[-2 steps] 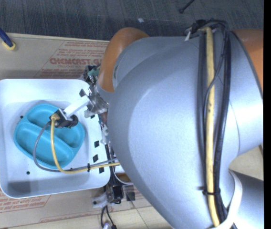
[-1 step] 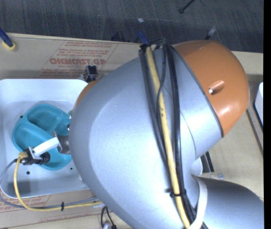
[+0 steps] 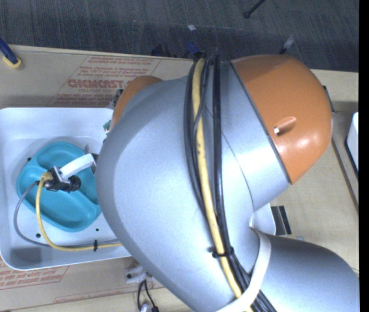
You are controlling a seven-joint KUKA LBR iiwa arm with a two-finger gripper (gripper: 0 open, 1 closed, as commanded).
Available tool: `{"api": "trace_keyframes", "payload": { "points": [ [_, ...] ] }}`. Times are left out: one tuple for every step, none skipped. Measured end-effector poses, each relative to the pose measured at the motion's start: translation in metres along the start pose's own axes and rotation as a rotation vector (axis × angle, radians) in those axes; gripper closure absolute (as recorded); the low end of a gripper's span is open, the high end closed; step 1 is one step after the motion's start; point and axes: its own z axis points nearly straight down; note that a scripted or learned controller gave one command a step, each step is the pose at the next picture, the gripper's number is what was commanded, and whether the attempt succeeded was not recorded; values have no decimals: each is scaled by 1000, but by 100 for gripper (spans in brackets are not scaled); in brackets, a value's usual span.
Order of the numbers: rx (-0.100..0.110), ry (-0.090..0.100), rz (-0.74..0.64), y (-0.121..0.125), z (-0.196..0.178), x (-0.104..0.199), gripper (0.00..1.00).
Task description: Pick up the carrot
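The left white bin [image 3: 2,174] holds a blue dish-shaped thing [image 3: 54,203], which lies in its middle. My arm [image 3: 191,194] reaches in from the right and leans low over this bin, its wrist end above the blue thing's right side. The arm's grey bulk hides the gripper, the right part of this bin and whatever lies under it. I see no carrot in the uncovered part of the bin.
The arm's grey shell and orange band [image 3: 288,122] cover the right bin and most of the bench. A blue clamp [image 3: 6,51] sits at the bench's far left corner. The left bin's near wall [image 3: 28,255] and left wall stand uncovered.
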Motion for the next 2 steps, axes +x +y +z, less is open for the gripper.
{"api": "trace_keyframes", "payload": {
  "points": [
    [-1,7,-165,-13,-101,114,0],
    [1,-3,-385,-69,12,69,0]
  ]
}}
